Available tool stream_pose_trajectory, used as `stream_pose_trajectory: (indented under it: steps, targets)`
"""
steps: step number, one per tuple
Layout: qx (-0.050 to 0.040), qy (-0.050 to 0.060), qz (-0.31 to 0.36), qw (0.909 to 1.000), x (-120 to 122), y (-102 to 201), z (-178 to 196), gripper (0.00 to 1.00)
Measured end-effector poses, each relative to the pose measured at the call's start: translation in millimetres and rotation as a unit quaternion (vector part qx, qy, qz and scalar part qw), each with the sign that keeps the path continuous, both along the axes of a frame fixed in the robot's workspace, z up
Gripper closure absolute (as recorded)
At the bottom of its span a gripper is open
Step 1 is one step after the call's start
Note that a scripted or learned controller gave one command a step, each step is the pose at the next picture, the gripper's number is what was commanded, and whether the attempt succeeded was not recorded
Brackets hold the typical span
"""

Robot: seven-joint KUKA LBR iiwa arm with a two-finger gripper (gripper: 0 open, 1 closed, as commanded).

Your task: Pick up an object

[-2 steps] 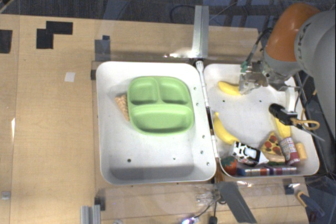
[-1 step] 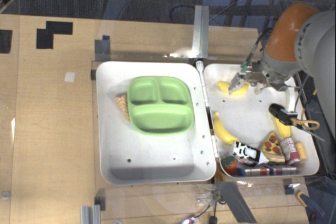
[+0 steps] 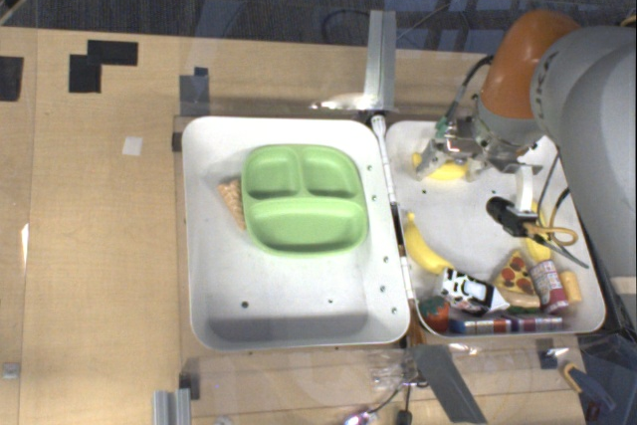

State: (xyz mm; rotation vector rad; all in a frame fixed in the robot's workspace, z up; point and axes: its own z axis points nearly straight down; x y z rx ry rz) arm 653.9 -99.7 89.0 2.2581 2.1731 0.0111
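At right bin's (image 3: 460, 214) far end, poised with gripper (image 3: 449, 154) at yellow object (image 3: 448, 173); cannot tell its grip. Centre, then close firmly.

Pale wooden bench (image 3: 90, 264), left white bin (image 3: 289, 309), right white bin (image 3: 460, 214) alongside

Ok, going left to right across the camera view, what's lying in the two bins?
Tan cracker-like piece → green divided plate → banana → black-and-white toy → pizza-like slice. The first two lie in the left bin, the rest in the right bin.
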Motion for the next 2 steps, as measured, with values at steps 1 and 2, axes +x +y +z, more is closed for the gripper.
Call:
stream_pose_trajectory:
  steps: [1,2]
  targets:
    - [-0.0002,-0.002,0.003,1.0,1.6,1.3,11.9,1.0]
    - [-0.0004,-0.002,0.003,1.0,1.7,1.4,12.1,0.0]
